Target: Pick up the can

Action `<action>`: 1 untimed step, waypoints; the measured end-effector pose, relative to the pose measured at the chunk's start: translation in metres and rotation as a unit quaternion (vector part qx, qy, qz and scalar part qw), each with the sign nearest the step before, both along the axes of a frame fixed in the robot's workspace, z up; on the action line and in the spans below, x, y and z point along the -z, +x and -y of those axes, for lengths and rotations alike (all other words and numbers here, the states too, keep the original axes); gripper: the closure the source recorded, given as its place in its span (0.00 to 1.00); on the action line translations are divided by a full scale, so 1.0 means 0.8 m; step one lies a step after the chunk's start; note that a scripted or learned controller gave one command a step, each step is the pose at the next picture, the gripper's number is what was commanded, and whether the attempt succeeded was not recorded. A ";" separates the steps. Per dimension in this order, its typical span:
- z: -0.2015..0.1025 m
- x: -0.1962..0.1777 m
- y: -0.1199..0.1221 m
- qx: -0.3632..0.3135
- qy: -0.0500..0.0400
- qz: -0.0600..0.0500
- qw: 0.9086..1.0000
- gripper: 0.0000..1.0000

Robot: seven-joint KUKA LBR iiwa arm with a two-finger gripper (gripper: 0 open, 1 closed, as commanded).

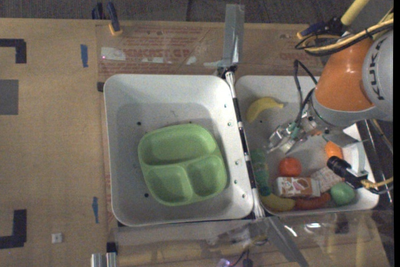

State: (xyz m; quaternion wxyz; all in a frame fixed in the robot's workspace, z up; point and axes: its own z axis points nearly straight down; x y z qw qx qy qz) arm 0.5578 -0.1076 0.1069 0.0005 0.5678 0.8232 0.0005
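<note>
Gripper (284,137) hangs low over the middle of the right bin (307,85), a blur of pale metal under the grey and orange arm (350,81); whether it is released or clenched cannot be told from this slant, and nothing can be made out in its grasp

Starting at the left, the left bin (125,134) holds a green divided plate (182,162), lying flat a little right of the bin's middle, with three compartments facing up. The two bins meet at a shared ridge.

Just right of that ridge, inside the right bin, a yellow banana (262,107) lies near the far left corner, up and to the left of the gripper and apart from it. Below it, against the bin's left wall, is a dull greenish object that looks to be the can (261,173), though it is too small and blurred to be sure. It sits below and to the left of the gripper, near but not touching it.

Further right, a round red-orange fruit (289,166) lies directly below the gripper, with a small printed carton (294,186) beneath it. A second banana (279,202) and a red item (312,201) lie along the near wall. An orange item (333,150) and a green fruit (342,193) sit toward the right side
</note>
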 end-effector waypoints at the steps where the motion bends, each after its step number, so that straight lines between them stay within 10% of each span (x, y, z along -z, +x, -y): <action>1: 0.001 -0.013 0.001 0.002 0.000 0.002 1.000 1.00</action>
